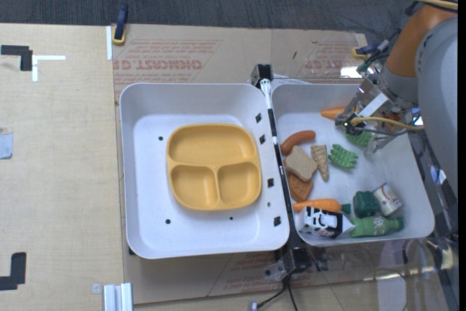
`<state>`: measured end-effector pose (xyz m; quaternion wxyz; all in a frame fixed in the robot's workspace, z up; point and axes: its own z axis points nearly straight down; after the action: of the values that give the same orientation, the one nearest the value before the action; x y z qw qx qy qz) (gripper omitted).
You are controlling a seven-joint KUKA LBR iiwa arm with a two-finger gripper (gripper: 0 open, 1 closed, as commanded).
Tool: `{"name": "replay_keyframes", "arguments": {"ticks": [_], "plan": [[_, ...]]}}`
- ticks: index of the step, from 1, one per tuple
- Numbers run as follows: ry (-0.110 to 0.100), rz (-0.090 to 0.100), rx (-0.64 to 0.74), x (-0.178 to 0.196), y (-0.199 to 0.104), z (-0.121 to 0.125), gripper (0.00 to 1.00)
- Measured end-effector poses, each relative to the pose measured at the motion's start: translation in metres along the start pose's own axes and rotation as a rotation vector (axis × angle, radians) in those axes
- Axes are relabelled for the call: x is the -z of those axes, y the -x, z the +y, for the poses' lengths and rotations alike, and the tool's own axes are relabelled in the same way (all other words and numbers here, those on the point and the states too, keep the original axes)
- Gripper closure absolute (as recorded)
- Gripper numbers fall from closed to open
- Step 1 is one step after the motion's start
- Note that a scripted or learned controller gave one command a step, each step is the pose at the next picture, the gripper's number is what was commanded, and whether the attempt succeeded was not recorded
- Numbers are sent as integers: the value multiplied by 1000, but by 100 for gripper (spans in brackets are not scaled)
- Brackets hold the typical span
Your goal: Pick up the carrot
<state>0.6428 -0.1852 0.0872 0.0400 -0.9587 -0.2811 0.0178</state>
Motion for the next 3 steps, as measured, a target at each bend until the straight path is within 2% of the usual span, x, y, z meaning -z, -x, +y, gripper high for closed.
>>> {"name": "replay_keyframes", "arguments": {"ticks": [1,2,3], "plan": [[28,-5,-233,0,-15,-20,0],[80,21,-322,91,23,-145,0],[80,23,-374,87,70,-178,0]]}}
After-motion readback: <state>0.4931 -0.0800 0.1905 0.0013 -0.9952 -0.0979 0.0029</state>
